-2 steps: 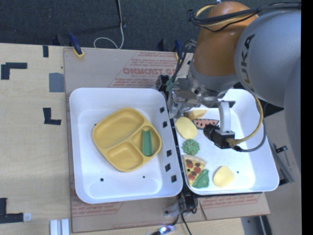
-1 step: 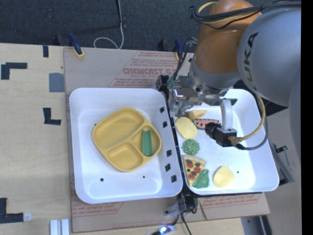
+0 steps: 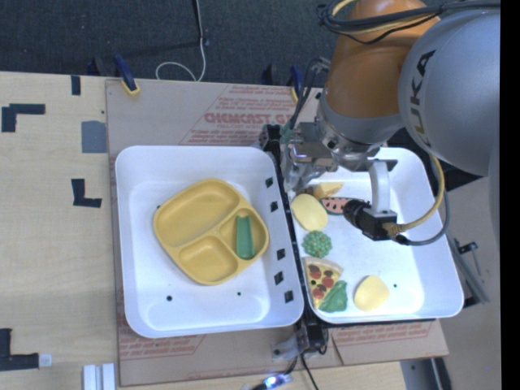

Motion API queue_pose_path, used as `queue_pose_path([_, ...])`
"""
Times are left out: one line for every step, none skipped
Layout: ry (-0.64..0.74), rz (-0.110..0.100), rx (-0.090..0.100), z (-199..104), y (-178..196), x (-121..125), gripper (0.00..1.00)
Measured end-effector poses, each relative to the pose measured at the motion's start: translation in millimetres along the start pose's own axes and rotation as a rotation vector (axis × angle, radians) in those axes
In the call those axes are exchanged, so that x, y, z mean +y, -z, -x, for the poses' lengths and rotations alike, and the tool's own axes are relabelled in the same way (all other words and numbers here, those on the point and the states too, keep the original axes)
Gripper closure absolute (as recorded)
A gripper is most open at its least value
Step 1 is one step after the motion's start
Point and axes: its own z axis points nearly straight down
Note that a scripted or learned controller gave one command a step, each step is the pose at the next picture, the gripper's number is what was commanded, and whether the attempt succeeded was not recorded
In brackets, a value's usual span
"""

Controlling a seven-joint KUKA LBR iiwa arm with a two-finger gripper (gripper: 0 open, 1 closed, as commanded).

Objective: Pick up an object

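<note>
Gripper: above the right bin, finger state cannot be told. Risk: crowded potato and broccoli may cause a glancing miss.

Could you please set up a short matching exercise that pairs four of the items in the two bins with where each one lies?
Things:
1. green cylinder
2. toy pizza slice
3. toy broccoli
4. yellow divided plate

Places:
A. right bin, between the pale potato-like piece and the pizza slice
B. in a compartment of the plate
C. left bin floor
D. right bin, near its front left corner

Pairs: 1-B, 2-D, 3-A, 4-C
</note>
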Motion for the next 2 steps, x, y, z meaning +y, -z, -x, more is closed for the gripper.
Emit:
queue_pose_path([0.009,0.007,0.005,-113,14,-15,1.00])
queue_pose_path([-0.008,-0.010,-0.003,-69,-83,-67,1.00])
